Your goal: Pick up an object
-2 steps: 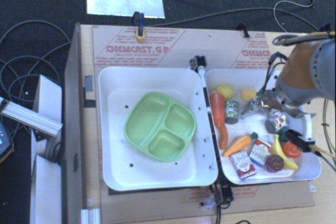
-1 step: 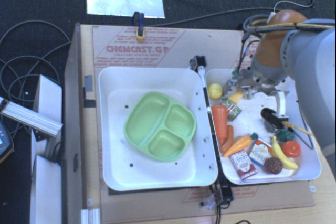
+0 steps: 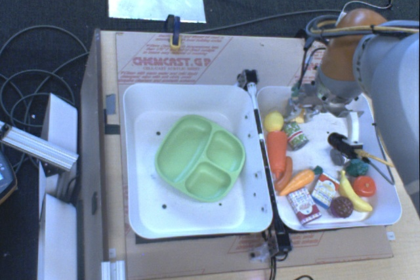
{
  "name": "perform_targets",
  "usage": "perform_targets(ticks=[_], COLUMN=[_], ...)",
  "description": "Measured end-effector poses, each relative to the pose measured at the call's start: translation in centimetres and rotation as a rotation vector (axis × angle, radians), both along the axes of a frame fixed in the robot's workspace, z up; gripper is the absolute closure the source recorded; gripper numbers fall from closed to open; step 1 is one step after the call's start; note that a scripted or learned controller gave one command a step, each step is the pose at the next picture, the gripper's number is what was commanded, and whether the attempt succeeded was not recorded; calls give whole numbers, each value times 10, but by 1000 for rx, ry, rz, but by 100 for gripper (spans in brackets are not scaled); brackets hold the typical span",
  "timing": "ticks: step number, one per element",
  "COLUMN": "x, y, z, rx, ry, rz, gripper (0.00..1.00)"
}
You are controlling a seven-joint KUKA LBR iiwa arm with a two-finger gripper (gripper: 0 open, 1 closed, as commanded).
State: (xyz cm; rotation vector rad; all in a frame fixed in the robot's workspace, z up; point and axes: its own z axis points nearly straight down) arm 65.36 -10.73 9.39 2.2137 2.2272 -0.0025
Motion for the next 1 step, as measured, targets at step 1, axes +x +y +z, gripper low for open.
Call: perform_targets(ticks=[1], x=[-31], y=[69], z=[91], rx=[3], ry=[-2], rz=[0], gripper=[100])
